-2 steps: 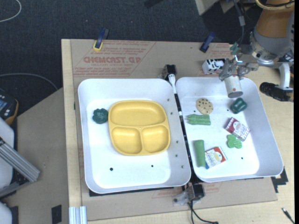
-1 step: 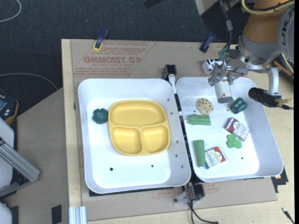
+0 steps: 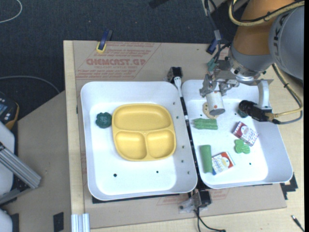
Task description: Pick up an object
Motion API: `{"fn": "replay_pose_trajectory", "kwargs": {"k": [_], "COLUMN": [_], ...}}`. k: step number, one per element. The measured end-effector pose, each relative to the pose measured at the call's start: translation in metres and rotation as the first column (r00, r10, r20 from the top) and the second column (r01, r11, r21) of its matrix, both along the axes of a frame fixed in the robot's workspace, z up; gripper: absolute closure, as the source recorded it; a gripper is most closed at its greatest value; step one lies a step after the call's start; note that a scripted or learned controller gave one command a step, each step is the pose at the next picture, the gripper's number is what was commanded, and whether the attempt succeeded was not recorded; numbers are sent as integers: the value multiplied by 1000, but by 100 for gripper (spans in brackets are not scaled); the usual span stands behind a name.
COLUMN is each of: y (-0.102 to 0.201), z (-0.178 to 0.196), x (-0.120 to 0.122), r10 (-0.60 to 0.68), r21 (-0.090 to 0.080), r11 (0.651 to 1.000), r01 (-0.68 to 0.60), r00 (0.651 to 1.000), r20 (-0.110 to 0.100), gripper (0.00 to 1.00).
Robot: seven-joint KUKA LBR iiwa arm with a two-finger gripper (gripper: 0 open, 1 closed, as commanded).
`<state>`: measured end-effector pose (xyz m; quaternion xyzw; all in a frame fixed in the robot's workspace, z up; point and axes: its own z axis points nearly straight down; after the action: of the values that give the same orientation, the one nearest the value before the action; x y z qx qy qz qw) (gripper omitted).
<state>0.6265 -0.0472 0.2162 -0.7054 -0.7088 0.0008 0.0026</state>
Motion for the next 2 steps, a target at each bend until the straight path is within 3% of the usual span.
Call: {"fn": "replay_pose_trajectory", "kwargs": {"k": [2], "y": [84], "z": [13], "x": [-28], "r10": [1], "r21": [0], "r11": [1000], "r01": [-1], "r00": [1000], "r20": [1], "gripper": [100]}}
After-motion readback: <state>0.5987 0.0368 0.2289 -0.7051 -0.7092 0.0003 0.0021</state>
